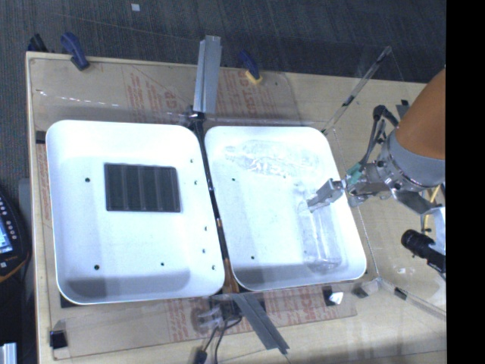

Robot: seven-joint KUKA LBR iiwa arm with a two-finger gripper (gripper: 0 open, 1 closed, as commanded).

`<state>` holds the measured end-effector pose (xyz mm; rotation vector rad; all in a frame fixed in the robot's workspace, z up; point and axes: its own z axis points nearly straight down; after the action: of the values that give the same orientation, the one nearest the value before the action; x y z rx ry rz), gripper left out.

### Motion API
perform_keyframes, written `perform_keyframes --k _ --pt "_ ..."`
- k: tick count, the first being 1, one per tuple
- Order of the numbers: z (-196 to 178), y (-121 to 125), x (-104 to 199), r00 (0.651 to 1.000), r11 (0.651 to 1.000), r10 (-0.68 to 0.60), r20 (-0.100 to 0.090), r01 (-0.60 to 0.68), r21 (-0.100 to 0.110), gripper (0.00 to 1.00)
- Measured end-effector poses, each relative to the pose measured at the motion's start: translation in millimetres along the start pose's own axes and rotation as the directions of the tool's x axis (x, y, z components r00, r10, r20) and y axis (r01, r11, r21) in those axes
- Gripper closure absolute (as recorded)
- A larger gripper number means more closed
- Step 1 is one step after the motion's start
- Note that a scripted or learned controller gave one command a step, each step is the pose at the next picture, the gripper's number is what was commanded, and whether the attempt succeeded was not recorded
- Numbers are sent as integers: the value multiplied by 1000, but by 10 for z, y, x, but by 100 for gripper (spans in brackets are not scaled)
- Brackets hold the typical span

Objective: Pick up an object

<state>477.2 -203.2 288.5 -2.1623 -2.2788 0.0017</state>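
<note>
A dark grey ribbed rectangular block (142, 188) lies flat in the left bin (68, 271). In the right bin (258, 271) a clear plastic bottle (269, 158) lies on its side near the far wall. A second clear, see-through item (322, 237) rests along that bin's right wall. My gripper (327, 193) reaches in over the right rim, low and just above the upper end of this second clear item. I cannot tell whether it touches the item.
A grey metal bar (207, 74) stands at the far end of the gap between the bins, and another (258, 324) lies at the near end. Blue clamps (76, 51) sit on the bench's far edge. Cables and a clear rod (360, 86) lie right of the bins.
</note>
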Motion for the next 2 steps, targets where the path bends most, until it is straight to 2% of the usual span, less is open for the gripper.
perform_keyframes --k 1,2 --pt "-61 -9 -78 997 997 74 2 -74 1 0" --pt "30 8 24 904 904 -428 -1 428 0 0"
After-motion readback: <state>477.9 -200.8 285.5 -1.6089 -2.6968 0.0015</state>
